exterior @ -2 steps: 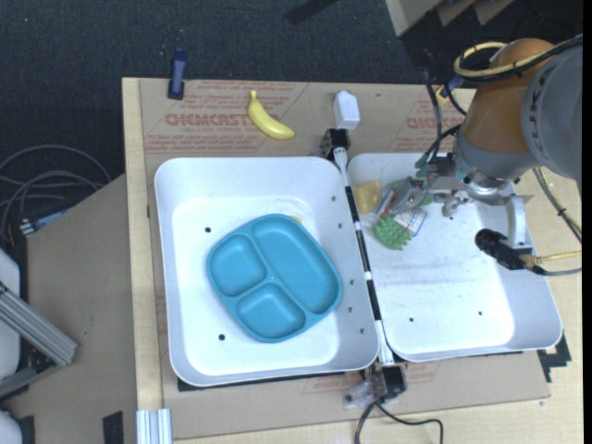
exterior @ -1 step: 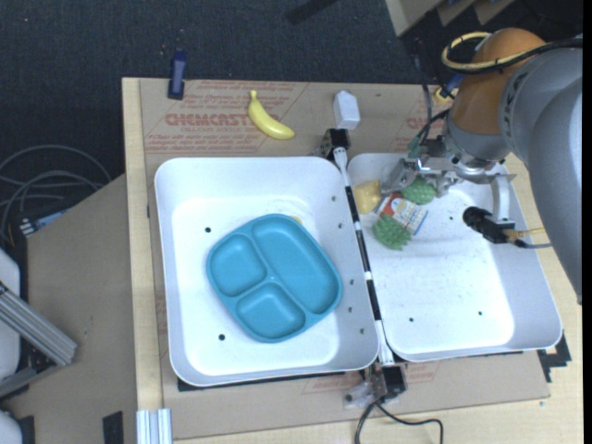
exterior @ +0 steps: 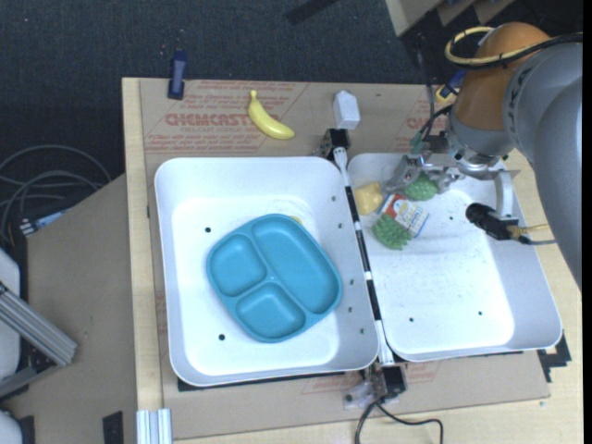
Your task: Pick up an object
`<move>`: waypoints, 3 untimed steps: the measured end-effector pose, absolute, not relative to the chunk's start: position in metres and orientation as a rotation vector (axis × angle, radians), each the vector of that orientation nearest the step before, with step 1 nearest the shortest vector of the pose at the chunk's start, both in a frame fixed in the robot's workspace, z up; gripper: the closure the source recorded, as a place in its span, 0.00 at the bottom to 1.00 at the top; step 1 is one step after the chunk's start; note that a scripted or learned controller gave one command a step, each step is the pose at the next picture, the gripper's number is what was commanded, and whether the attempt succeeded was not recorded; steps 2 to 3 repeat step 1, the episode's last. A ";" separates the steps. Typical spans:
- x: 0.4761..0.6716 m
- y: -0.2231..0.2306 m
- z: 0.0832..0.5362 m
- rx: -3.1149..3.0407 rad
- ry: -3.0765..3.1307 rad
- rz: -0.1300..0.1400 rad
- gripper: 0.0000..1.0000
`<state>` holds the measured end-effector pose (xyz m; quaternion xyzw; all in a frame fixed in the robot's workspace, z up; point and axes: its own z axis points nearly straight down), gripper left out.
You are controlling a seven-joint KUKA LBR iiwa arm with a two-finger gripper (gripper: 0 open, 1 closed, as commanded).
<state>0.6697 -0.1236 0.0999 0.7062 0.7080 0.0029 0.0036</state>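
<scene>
Apparently poised for a grab, the gripper (exterior: 424, 169) hangs over the cluster of small items (exterior: 398, 213) in the right bin's (exterior: 462, 285) far corner; its grip state can't be told.

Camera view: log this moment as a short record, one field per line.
left bin: blue divided tray
right bin: yellow item, red-and-white packet, green pieces
gripper: above the cluster in the right bin's far left corner
outside bins: banana, on the bench beyond the left bin
</scene>
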 end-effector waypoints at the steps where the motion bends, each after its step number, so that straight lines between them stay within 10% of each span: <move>1: 0.609 -0.079 0.186 2.220 2.223 0.002 1.00; 3: 0.609 -0.079 0.186 2.220 2.223 0.002 1.00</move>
